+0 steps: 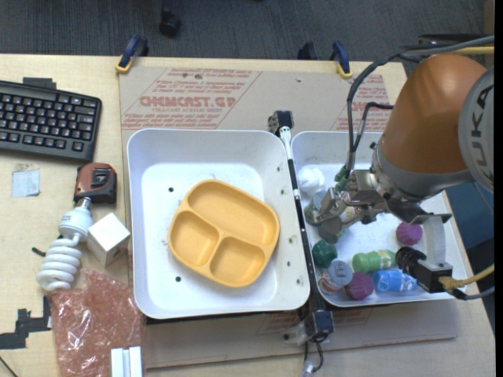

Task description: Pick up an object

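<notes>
- The arm [440, 124] comes in from the right side and bends down over the right bin [314, 144]; its big orange band covers much of this bin.
- The gripper [334, 210] points to the left and down, low over the left part of the right bin, near the wall between the two bins.
- The small things lie in the right bin: a white piece [310, 179] near the top, a dark green ball [323, 252], a grey round piece [339, 272], a green and yellow piece [372, 260], a blue piece [393, 281] and two purple pieces [409, 232].
- How wide the gripper stands I cannot tell, and also not if something is between its tips; the metal parts there are not clear.
- The left bin [149, 203] holds a yellow plate [225, 232] with three sections.
- On the bench at left are a keyboard [47, 120], a light bulb [63, 250] and a white cube [108, 236].
</notes>
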Controlling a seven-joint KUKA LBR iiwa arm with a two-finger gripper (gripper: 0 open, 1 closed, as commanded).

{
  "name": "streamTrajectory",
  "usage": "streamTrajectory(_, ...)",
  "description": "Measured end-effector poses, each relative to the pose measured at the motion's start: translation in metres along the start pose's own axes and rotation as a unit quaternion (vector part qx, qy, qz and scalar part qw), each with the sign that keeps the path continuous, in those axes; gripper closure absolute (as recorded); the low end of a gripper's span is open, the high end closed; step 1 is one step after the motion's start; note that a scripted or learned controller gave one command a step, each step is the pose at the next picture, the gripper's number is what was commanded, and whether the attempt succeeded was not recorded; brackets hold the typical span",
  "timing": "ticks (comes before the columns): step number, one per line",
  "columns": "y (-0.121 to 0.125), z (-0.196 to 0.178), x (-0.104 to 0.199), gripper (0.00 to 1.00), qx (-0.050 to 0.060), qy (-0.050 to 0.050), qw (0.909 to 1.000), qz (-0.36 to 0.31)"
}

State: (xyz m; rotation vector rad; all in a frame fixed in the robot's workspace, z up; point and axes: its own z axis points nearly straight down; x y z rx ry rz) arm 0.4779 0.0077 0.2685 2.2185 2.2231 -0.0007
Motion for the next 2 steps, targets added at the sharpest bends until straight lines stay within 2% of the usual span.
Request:
streamTrajectory(1, 0.061, -0.005, -0.035, 1.0, 0.0, 0.0, 1.0, 0.001)
streamTrajectory(2, 0.012, -0.013, -0.044, 1.0, 0.001, 0.0, 1.0, 0.001)
